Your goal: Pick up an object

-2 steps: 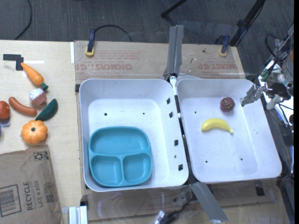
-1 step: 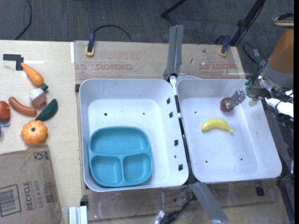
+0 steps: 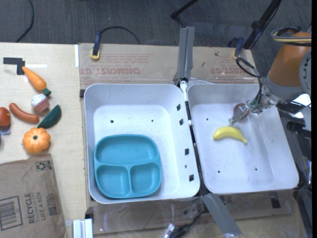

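Note:
A yellow banana (image 3: 230,134) lies on the floor of the right bin (image 3: 267,180), slightly left of its middle. My gripper (image 3: 237,116) hangs low in that bin, just above and to the right of the banana, its fingers pointing down and left toward it. Nothing shows between the fingers. The grey arm with its orange band (image 3: 289,66) reaches in from the right edge.
The left bin (image 3: 99,103) holds a blue three-compartment tray (image 3: 128,166). A metal divider post (image 3: 185,53) stands between the bins at the back. Toy foods, among them a carrot (image 3: 35,78) and a pumpkin (image 3: 36,140), lie on the bench at left.

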